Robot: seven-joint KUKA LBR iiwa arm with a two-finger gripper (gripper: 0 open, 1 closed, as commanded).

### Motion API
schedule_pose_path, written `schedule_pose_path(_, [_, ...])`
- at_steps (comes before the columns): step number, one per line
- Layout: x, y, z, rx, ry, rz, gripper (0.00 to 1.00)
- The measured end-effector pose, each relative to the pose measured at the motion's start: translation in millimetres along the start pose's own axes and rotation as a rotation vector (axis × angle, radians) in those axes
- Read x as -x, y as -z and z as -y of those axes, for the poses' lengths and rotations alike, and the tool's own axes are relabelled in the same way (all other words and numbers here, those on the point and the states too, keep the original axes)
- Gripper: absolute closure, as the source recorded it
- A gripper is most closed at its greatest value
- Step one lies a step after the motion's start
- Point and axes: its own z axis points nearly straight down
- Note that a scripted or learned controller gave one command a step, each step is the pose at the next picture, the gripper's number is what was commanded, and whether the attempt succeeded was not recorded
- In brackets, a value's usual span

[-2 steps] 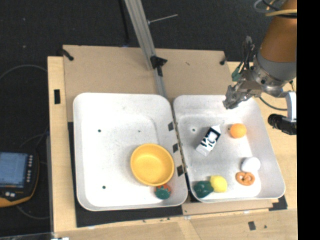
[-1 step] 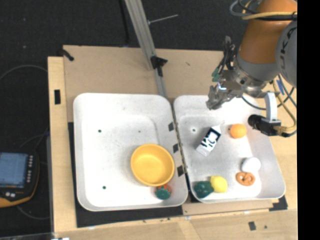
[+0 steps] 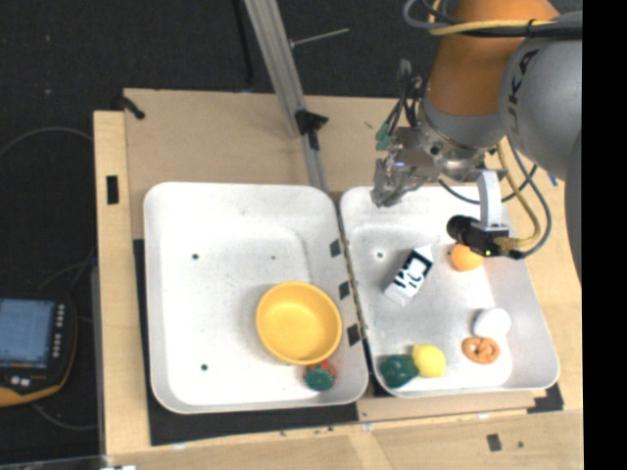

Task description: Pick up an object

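No writing can be read anywhere. The small black-and-white box (image 3: 408, 275) in the right-hand white bin (image 3: 519, 311) bears dark markings too blurred to make out, and the lit screen of the handheld pendant (image 3: 31, 346) at the lower left shows nothing legible.

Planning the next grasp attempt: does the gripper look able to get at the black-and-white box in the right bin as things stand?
Probably yes. The gripper hangs over the right bin's far-left corner, and the black-and-white box lies nearer the camera on bare bin floor, apart from the other items, with nothing over it.
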Motion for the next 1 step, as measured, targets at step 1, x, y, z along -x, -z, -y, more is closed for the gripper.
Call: schedule_pose_path(1, [-53.8, -2.4, -18.5, 0.000, 0.000, 0.000, 1.00])
